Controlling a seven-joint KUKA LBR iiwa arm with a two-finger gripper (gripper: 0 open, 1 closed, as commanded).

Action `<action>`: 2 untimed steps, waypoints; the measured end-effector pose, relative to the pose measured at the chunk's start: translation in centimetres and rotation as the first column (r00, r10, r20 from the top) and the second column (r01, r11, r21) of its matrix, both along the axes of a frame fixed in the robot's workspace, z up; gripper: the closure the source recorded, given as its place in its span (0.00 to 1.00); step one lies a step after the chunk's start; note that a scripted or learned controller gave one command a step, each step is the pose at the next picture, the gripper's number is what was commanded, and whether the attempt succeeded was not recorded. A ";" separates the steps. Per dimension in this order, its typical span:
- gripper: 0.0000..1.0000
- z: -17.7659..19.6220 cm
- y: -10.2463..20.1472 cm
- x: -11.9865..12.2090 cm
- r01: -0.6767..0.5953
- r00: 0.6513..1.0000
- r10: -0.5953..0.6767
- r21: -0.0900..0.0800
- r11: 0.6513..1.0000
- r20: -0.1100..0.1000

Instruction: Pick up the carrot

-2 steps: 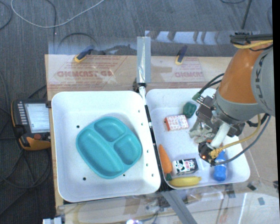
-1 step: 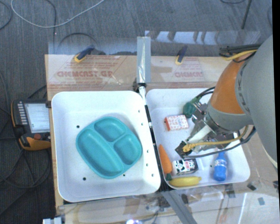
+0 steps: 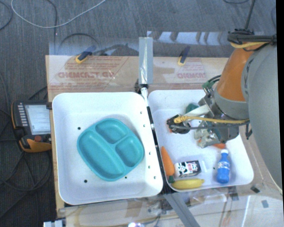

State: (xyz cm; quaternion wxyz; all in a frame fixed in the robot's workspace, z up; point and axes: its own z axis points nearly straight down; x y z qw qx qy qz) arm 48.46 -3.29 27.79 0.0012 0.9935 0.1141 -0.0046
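Closest to me down at the bottom edge of the right bin (image 3: 246, 174) there's a banana (image 3: 187, 183), with a little black-and-white carton (image 3: 187, 168) just above it and a blue bottle (image 3: 222, 167) off to the right. The carrot (image 3: 167, 162) I'm after lies along that bin's left wall, right beside the carton and banana, untouched. My gripper (image 3: 207, 137) hangs over the middle of the right bin, well apart from the carrot, with a yellow cable (image 3: 198, 118) running across it. Honestly can't tell if it's spread or closed from up here. Left bin (image 3: 69, 150) has a teal divided plate (image 3: 110, 148) sitting in it.
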 end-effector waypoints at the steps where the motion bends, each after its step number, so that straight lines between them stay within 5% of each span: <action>1: 1.00 -1.9 -2.2 -0.1 -0.265 0.964 0.265 0.005 0.964 -0.003; 2: 1.00 -4.6 -1.9 -0.1 -0.613 0.790 0.613 0.012 0.790 0.000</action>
